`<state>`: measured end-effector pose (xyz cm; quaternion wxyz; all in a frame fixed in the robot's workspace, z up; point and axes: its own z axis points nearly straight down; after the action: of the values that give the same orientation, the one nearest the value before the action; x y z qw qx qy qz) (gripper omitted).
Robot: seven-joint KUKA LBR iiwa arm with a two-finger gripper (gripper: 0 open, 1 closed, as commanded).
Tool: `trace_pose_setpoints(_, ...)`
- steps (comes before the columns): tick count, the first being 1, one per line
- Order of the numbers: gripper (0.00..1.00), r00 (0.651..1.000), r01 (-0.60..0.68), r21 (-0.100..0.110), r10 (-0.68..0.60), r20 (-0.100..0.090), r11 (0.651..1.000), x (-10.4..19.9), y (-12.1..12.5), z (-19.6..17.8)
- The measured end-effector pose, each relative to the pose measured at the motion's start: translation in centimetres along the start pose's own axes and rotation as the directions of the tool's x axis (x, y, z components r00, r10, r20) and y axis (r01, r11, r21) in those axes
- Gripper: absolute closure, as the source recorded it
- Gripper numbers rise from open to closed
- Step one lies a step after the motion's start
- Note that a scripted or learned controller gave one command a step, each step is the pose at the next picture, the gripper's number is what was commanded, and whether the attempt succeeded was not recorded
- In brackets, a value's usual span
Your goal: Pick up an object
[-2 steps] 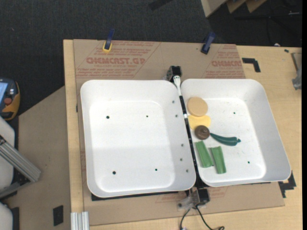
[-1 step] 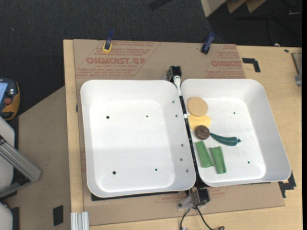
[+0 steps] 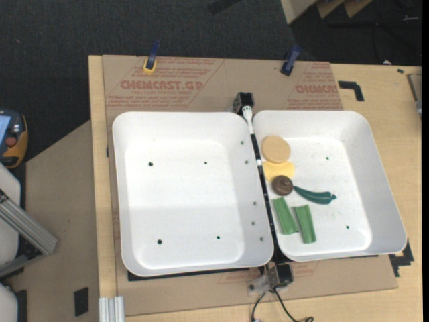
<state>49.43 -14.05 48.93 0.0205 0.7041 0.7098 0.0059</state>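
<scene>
- Lying in the right bin (image 3: 375, 180), all the objects crowd its 9 o'clock side, near the wall shared with the left bin (image 3: 134, 180).
- Tan disc (image 3: 275, 148) sits toward 10 o'clock of that bin.
- Yellow piece (image 3: 276, 171) lies just at 6 o'clock of the disc, touching it.
- Brown knob (image 3: 282, 186) overlaps the yellow piece's lower edge.
- Teal pepper (image 3: 314, 194) stretches from the knob toward 3 o'clock.
- Two green sticks (image 3: 295, 219) lie side by side at 6 o'clock of the knob.
</scene>
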Motion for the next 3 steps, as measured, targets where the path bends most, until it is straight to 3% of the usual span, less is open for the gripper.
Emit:
trace_pose_setpoints(1, 1.00, 1.000, -0.005, 0.053, 0.007, -0.024, 0.999, 4.1, -1.8, 14.2)
trace_pose_setpoints(2, 1.00, 1.000, -0.008, 0.033, 0.008, -0.019, 0.999, 3.8, -1.5, 12.3)
trace_pose_setpoints(3, 1.00, 1.000, -0.008, 0.031, 0.008, -0.017, 0.999, 3.7, -1.4, 11.3)
